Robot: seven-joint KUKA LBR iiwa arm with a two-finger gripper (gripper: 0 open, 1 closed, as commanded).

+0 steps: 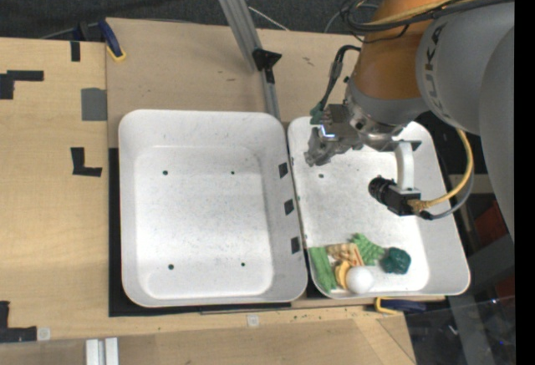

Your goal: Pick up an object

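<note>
My gripper (pixel 318 152) hangs over the upper left part of the right bin (pixel 435 213), close to its left wall. Its dark fingers point down with nothing seen between them. Several small objects lie together at the bin's near edge: a white ball (pixel 360 279), a dark green lump (pixel 396 261), a light green ridged piece (pixel 365 247), a tan piece (pixel 342 254) and a yellow curved piece (pixel 341 274). They lie well below the gripper in the camera view, apart from it.
The left bin (pixel 201 205) sits beside the right one, sharing a middle wall with black clips (pixel 288 206). A slanted metal pole (pixel 242 17) crosses behind the bins. A black cable fitting (pixel 393 195) hangs from the arm over the right bin.
</note>
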